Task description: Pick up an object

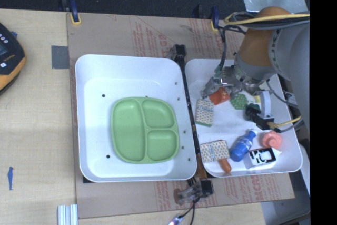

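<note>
My gripper is down in the right bin, near its far left part. A small red-orange object lies right at the gripper's tip, partly covered by it. A green patterned object sits just to the right of that. Nearer the front lie a patterned packet, a second packet, a blue bottle, a pink object, a black-and-white item and a small orange piece.
The left bin holds a green divided plate. The arm's grey body and orange band hang over the right bin's far side, with cables trailing nearby. A yellow-black device lies at the bench's left edge.
</note>
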{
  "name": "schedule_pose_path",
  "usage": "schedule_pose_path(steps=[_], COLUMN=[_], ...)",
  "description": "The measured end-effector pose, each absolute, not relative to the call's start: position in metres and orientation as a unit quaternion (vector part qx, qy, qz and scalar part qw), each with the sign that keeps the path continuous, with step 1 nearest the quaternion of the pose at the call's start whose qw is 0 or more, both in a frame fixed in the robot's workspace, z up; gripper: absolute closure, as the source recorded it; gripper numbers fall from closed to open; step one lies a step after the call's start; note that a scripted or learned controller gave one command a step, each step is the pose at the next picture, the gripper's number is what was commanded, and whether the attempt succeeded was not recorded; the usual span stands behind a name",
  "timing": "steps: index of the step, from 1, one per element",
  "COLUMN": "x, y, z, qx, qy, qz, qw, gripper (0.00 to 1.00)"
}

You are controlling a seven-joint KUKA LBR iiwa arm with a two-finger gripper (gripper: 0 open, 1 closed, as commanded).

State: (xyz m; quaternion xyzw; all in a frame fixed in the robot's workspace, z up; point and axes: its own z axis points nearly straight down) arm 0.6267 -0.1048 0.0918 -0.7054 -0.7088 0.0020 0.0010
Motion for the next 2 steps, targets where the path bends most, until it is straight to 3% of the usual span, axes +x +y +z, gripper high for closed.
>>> schedule_pose_path(steps=[1, 2], x=[0.627, 0.604], y=[-0.106, -0.078], z=[0.102, 0.193], qx=[-0.705, -0.705], qy=[-0.709, -0.709], qz=[0.0030, 0.0004], qw=[0.001, 0.000], gripper=[1.00, 1.00])
